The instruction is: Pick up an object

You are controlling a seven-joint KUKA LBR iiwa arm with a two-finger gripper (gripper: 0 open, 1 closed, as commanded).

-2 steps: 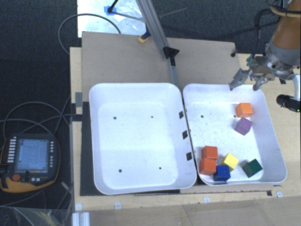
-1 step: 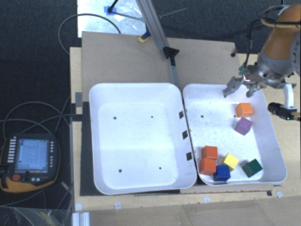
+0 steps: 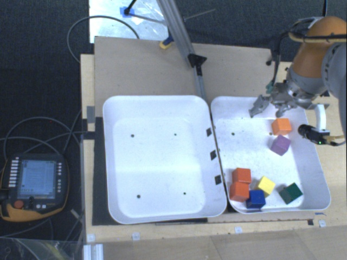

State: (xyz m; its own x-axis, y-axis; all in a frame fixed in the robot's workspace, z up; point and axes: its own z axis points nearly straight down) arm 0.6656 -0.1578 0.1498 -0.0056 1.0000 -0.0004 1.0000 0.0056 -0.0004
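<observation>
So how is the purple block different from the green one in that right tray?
The purple block is pale lilac; the green block is dark green. The purple one lies higher up in the right bin, just below a small orange block, near the hand; the green one lies alone by the lower right corner. Both are small blocks of similar size.

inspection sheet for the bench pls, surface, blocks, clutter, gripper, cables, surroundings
surface: tan bench bearing left bin and right bin, side by side.
job's things: all in right bin: orange block, purple block, two orange blocks stacked or touching, yellow block, blue block, green block.
clutter: nothing seen.
grippers: gripper over right bin's far end, holding nothing, fingers apart.
cables: black loops on the floor at left.
surroundings: teach pendant on dark carpet; grey pole.
</observation>
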